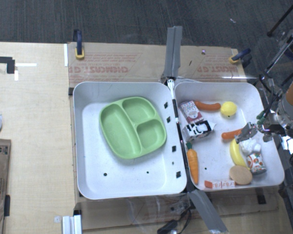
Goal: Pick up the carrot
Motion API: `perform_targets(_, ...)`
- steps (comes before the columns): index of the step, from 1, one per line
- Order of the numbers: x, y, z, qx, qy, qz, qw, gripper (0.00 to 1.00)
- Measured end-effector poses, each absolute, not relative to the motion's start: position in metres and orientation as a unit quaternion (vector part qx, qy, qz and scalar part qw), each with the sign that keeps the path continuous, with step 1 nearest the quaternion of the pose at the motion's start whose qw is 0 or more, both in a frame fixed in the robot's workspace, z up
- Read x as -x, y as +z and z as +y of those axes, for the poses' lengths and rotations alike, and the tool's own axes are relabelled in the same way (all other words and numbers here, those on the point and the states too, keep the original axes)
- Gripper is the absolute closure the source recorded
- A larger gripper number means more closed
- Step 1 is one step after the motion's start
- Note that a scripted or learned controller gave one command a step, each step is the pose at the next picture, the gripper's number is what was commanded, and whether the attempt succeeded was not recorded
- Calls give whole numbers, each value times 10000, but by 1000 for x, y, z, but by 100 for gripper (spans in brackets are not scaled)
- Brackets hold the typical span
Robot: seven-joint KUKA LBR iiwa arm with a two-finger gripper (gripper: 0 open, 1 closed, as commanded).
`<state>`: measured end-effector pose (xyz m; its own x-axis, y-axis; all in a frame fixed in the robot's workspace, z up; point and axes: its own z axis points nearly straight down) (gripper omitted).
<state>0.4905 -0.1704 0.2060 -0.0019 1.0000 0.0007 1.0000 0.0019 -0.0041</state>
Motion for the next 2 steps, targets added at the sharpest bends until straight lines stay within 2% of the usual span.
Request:
perform_targets(1, -480, 95, -100, 7055, 10, -7088, 15, 0)
perform_targets(2, -478, 260, -167, 6648, 7, -7470, -3, 0)
